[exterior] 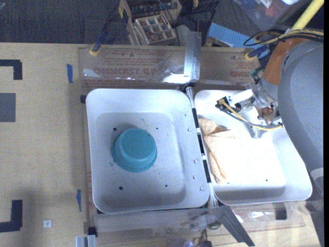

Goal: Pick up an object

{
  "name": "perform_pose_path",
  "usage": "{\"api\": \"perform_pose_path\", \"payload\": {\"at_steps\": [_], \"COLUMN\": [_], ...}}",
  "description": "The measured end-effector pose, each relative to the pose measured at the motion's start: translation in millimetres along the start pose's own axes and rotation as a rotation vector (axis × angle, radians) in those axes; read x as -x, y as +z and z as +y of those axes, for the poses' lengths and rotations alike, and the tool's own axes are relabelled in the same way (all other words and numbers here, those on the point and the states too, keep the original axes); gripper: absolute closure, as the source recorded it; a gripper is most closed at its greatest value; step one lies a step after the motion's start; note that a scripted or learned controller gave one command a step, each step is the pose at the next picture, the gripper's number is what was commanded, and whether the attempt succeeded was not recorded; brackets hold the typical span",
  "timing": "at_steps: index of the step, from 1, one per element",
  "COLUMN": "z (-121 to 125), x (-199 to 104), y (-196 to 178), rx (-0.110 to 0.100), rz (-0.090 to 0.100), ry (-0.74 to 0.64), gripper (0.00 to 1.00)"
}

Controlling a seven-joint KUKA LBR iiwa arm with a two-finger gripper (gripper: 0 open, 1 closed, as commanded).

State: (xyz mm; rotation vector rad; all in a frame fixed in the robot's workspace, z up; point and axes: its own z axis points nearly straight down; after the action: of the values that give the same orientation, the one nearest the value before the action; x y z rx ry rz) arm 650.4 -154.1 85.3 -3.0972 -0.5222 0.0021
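A teal bowl (134, 148) lies upside down near the middle of the left bin (97, 104). In the right bin (295, 187), a flat tan piece, like paper or cloth (218, 151), stretches along the left wall. My gripper (255, 131) hangs over the upper part of the right bin, to the right of the tan piece and apart from it. Yellow and black cables (234, 109) loop around the wrist. The grey arm (306, 96) with its orange band (273, 66) comes in from the right and covers the bin's right edge.
A metal divider (198, 133) runs between the two bins. Behind them stands a low cardboard wall (139, 68) under clear film. Boxes and clutter (154, 22) sit farther back. Bare wood bench (41, 138) lies left of the bins.
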Motion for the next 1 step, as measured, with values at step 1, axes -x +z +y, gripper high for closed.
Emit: {"api": "perform_pose_path", "payload": {"at_steps": [1], "z": [50.5], "x": [37.3], "y": [-168.8], "rx": [0.001], "rz": [0.000], "ry": [-0.111], "gripper": [0.00]}}
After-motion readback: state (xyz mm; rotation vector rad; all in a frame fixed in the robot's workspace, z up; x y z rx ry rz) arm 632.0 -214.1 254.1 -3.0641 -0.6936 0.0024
